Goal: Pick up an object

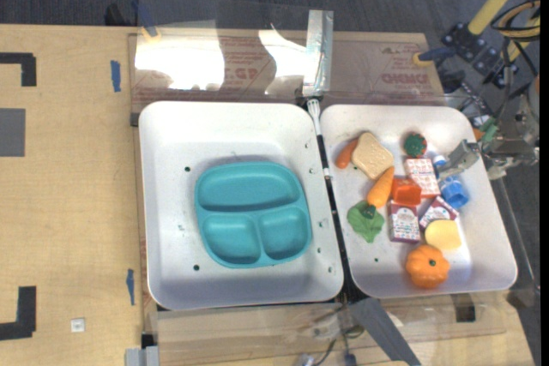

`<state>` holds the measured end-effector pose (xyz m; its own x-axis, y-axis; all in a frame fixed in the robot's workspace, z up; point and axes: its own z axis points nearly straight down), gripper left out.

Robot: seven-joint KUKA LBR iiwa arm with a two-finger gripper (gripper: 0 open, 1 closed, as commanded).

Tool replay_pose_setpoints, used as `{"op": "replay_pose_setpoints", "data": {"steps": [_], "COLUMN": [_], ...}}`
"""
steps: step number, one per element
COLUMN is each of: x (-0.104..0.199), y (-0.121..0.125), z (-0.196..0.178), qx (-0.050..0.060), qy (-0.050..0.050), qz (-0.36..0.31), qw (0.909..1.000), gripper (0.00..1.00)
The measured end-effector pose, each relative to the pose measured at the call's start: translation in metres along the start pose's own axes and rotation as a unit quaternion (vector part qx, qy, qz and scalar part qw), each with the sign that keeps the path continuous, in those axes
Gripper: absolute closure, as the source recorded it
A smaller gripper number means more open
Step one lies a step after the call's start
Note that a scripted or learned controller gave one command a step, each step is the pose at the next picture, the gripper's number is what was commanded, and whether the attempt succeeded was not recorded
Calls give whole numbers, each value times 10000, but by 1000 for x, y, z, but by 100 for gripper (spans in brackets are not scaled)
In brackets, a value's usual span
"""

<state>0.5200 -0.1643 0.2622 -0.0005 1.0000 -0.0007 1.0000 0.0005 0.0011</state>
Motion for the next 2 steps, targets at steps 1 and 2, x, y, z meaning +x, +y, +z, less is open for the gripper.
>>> {"op": "replay_pose_setpoints", "data": {"steps": [1,2], "x": [66,39], "y": [31,48], "z": [128,104], "qx": [55,-1], "qy": [20,1], "qz": [-384,946], "qw": [9992,9955], "gripper": [0,0]}}
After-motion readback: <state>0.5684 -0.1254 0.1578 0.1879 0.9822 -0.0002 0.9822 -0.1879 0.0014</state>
